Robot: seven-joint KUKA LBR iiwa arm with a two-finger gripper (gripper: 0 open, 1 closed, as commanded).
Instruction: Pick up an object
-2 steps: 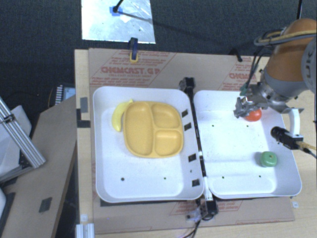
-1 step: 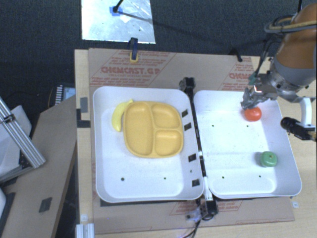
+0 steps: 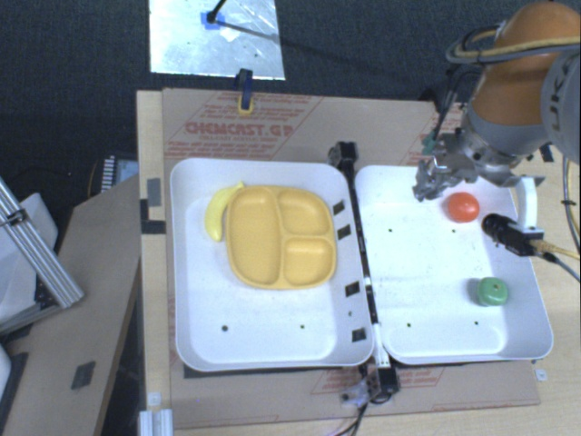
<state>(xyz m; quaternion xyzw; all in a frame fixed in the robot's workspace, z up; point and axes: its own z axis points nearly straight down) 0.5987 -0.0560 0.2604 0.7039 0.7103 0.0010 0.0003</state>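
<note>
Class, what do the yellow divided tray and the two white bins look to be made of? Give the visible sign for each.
Yellow tray: likely moulded plastic, matte; rounded compartments, even colour. White bins: probably thin formed plastic, smooth with slight sheen; soft rounded rims.

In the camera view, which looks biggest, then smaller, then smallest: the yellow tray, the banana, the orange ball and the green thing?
1. Yellow divided tray, by far.
2. Banana, partly hidden behind the tray.
3. Orange ball and green round object: look alike in size, so no ranking.
</note>
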